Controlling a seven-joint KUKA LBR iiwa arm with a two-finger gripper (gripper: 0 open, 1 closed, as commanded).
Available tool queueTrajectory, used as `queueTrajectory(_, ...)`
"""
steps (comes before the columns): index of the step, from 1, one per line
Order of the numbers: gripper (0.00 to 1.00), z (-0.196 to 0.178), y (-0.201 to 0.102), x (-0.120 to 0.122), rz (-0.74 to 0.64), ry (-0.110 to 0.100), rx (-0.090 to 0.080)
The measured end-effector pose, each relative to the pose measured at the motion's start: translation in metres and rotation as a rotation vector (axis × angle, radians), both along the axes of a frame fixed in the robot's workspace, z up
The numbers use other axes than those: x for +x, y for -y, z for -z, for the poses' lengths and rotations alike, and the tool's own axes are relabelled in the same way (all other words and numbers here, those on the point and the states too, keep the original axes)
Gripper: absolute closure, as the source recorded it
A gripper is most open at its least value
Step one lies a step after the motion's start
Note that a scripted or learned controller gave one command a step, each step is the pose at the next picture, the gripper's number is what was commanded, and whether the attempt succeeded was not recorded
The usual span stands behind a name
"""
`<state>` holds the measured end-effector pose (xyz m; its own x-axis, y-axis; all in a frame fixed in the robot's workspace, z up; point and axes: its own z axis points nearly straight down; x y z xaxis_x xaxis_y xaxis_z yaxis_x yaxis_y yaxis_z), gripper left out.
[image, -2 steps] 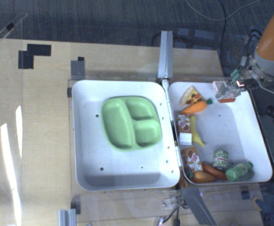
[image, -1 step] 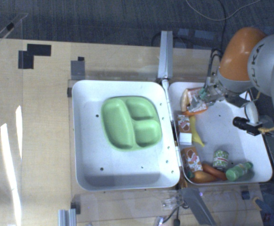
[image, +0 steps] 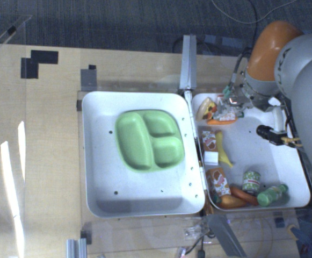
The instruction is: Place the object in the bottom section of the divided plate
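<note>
A green divided plate [image: 147, 140] lies in the left white bin [image: 99, 192]. It has one long section on its left side and two smaller sections on its right, and nothing is in them. My gripper [image: 229, 109] is low over the far left corner of the right bin [image: 292, 168]. It is right above a small heap of toy food: an orange carrot-like piece [image: 220, 122] and a yellow-and-red item [image: 205, 109]. The gripper body hides what lies directly beneath it.
The right bin also holds a banana [image: 223, 150], a printed packet [image: 209, 140], a white block [image: 211, 157], another packet [image: 217, 179], a carrot [image: 245, 195], a small can [image: 251, 180] and a green bottle [image: 271, 194]. A metal divider [image: 188, 63] stands between the bins.
</note>
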<state>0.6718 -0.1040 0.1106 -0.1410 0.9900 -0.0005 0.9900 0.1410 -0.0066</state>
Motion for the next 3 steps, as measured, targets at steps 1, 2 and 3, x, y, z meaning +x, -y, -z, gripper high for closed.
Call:
queueTrajectory(1,1.0,-0.077,-0.083,-0.021,-0.111,0.015,0.002)
queueTrajectory(2,1.0,-0.076,-0.081,-0.025,0.207,0.012,0.001)
queueTrajectory(3,1.0,-0.075,-0.13,-0.061,0.127,0.011,0.002)
